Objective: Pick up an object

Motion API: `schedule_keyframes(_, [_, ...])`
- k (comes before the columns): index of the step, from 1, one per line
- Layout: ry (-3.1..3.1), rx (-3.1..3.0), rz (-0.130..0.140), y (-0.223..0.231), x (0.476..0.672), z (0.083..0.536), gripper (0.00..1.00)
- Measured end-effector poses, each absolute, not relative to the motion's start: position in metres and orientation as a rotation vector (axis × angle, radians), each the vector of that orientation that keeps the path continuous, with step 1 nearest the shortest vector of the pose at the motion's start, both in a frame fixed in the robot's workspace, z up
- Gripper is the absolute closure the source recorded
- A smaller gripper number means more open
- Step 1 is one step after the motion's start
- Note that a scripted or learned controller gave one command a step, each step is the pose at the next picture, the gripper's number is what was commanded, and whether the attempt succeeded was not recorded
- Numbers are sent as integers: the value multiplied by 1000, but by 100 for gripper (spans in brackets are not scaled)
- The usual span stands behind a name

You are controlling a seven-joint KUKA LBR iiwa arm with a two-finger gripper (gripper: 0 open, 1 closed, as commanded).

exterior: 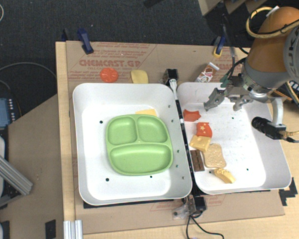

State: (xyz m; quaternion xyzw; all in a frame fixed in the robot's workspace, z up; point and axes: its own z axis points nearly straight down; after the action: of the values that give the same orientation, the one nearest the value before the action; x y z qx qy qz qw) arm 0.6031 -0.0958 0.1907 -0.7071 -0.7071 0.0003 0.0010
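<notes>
Pincer (225, 97) hangs above the right white bin (269, 171); spread or pressed together, cannot tell. Nearest below-left of it: flat red plastic toy piece (191, 115) on the bin floor. Judged light, stiff, smooth, low-lying; pinch across its short sides

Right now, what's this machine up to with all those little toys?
A robot arm reaches over the right bin, its gripper hovering above the bin's far end with nothing in it. The toys lie along that bin's left side, untouched. The left bin holds a green tray.
</notes>
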Motion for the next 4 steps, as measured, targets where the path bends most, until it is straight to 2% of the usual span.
schedule_keyframes(1, [-2213,-2221,2,-95,546,80,0])
schedule_keyframes(2, [-2224,-2231,-2,-178,595,104,0])
schedule_keyframes(3, [-2205,-2203,34,-118,638,87,0])
schedule_keyframes(4, [-2200,-2200,80,-109,656,86,0])
